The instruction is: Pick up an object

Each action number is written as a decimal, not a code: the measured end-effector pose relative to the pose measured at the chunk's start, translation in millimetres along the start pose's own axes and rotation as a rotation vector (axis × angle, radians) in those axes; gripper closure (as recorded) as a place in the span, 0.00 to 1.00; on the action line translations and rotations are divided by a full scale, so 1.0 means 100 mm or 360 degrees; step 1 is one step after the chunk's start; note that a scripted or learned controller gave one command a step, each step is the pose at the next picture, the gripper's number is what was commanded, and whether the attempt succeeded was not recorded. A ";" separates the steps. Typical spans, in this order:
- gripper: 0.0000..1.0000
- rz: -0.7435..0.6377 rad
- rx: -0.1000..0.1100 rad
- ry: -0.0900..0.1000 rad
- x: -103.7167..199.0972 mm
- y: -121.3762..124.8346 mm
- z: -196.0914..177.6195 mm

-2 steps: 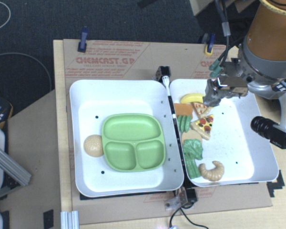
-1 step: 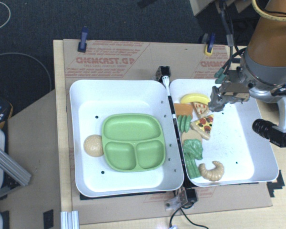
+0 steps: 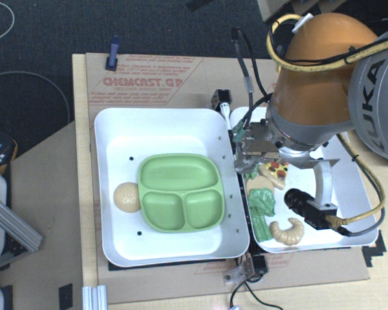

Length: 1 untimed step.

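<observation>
Croissant point(image 3: 288, 232), pale, lies in the right bin point(image 3: 362, 192) at 6 o'clock, long axis 9-to-3, ends curling toward 12. Leftward, you have a beige ball point(image 3: 126, 197) touching a green divided tray point(image 3: 180, 192) in the left bin point(image 3: 110, 141). You cannot tell the gripper's point(image 3: 255, 163) opening; the arm hides it.

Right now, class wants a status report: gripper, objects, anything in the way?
Gripper low at right bin's left edge, grip unconfirmed. Croissant, green leaf, pizza slice lying loose. Arm's bulk covers the bin's upper part.
</observation>
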State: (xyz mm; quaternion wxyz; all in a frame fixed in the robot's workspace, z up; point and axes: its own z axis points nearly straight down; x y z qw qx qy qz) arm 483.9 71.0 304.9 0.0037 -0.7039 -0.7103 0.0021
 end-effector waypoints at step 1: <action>1.00 0.0013 -0.0039 0.0000 -0.18 -0.05 -1.24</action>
